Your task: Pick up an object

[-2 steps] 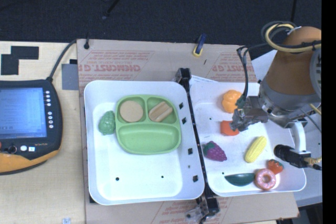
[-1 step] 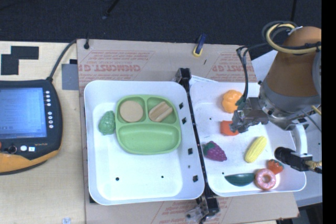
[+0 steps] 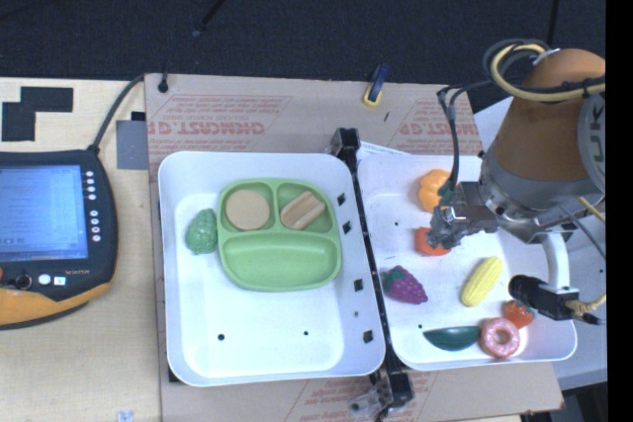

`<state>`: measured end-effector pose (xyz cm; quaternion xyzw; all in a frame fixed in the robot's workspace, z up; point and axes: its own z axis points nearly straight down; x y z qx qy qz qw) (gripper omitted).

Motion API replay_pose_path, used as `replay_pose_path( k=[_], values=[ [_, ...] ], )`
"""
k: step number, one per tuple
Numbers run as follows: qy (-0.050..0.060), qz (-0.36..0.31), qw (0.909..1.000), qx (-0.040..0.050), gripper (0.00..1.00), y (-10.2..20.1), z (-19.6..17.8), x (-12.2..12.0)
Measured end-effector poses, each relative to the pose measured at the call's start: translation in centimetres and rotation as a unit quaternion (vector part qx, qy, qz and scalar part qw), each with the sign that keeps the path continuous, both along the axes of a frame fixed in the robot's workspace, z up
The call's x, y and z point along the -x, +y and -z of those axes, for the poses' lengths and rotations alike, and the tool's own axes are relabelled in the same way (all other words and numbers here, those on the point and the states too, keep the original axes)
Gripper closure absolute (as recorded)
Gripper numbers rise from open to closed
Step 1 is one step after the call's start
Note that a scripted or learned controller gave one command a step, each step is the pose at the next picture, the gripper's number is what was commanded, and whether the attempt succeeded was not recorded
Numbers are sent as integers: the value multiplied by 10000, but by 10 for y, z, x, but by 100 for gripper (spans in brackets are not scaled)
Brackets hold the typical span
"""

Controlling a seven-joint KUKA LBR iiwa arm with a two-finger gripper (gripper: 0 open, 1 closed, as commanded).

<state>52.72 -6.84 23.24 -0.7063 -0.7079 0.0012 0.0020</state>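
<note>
Right bin (image 3: pixel 406 351): we list the gripper (image 3: pixel 441 234) over a red-orange piece (image 3: pixel 431 243), beside an orange fruit (image 3: pixel 432 187). Its opening we cannot tell

One fixed camera looks down at a slant on both white bins (image 3: pixel 188 212).

Right bin (image 3: pixel 396 203) crowded with toy food, open floor in left bin (image 3: pixel 257 331) below green tray (image 3: pixel 279 262)

Small red-orange toy (image 3: pixel 431 242) lying in right bin (image 3: pixel 564 343), beneath hand (image 3: pixel 447 224)
</note>
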Motion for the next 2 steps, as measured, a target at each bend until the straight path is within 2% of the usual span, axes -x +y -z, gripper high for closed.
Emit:
replay_pose_path(
  k=[1, 2],
  values=[
    [5, 13, 10000, 2, 100, 0, 15, 7],
    [-11, 24, 10000, 4, 100, -6, -5, 4]
  ],
)
